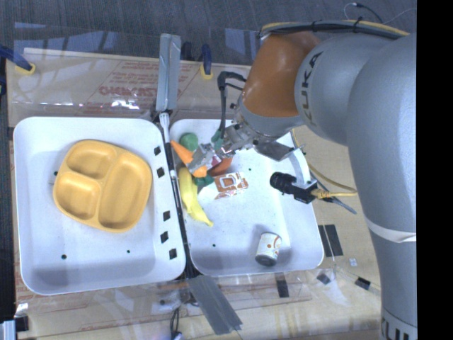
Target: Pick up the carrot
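Observation:
The carrot [185,156], orange with a green top, lies at the upper left of the right bin [283,218], close to the divider between the bins. My gripper [212,153] is low over that corner, right beside the carrot's right end and among the small items piled there. The grey wrist and its orange band hide the bin's far edge behind it.
A yellow banana [191,198] lies just below the carrot along the divider. A red-orange item [221,165], a dark green piece [205,180] and a printed card [231,183] crowd the gripper. A small can [269,248] lies near the front. A yellow divided plate [102,184] sits in the left bin [42,261].

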Controlling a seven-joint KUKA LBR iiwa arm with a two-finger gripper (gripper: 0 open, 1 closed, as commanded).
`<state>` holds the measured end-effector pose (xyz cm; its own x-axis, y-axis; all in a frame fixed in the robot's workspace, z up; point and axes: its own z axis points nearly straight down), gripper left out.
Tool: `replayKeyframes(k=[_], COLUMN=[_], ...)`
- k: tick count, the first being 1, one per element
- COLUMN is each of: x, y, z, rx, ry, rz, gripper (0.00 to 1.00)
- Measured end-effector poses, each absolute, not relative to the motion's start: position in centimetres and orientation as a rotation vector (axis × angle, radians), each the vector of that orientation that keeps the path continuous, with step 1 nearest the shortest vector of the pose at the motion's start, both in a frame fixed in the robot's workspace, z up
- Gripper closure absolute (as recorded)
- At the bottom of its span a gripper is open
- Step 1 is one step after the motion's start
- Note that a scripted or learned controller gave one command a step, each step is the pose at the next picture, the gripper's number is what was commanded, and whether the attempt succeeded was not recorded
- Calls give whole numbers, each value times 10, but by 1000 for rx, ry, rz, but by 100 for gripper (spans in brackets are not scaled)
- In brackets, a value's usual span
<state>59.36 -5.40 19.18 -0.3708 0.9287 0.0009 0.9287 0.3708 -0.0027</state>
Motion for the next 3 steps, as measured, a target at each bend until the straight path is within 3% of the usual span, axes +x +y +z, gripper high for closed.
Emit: replayKeyframes(k=[1, 2, 3], x=[633, 604, 628], y=[-56, -24, -36], z=[192, 192, 192], rx=[-1710, -1667, -1684], ry=[-2635, -2661, -2652], rz=[1, 2, 1], gripper=[0, 0, 0])
